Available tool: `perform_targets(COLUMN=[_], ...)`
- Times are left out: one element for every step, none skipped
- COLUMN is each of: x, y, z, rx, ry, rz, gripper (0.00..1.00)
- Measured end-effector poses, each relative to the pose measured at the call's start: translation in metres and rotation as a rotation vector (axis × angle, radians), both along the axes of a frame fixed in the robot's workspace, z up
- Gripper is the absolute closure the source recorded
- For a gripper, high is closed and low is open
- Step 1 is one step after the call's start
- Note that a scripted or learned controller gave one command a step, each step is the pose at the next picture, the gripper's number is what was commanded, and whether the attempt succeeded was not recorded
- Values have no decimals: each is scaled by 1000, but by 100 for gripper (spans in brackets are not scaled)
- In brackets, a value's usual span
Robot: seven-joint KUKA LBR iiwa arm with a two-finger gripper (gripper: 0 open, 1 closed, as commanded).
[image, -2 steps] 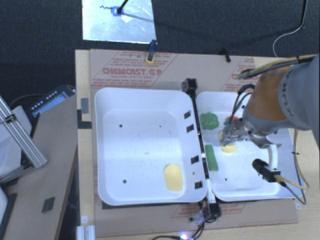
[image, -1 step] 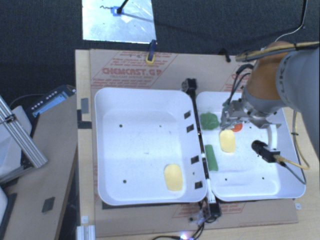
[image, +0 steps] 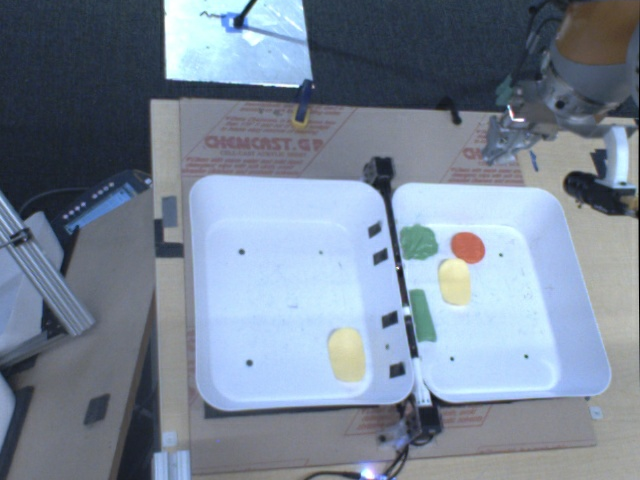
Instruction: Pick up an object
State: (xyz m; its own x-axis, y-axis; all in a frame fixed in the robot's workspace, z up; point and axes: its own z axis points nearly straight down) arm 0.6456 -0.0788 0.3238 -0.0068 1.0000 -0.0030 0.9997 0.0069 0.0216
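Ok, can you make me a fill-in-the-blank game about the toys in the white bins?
1. The left bin holds one ____ object.
2. In the right bin, the orange round piece sits directly next to a leafy ____ piece.
3. The number of objects in the right bin is ____.
4. The end effector hangs above the bench beyond the far edge of the ____ bin.

Missing words: yellow; green; four; right

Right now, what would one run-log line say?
gripper: above bench, behind right bin | right bin: four items | left bin: yellow piece | nothing picked
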Motion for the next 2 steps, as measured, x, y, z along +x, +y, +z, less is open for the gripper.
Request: perform_targets(x=[25, 23], y=[29, 50], z=[85, 180], rx=[2, 3], ry=[8, 8], rz=[2, 1], gripper=[100, 100])
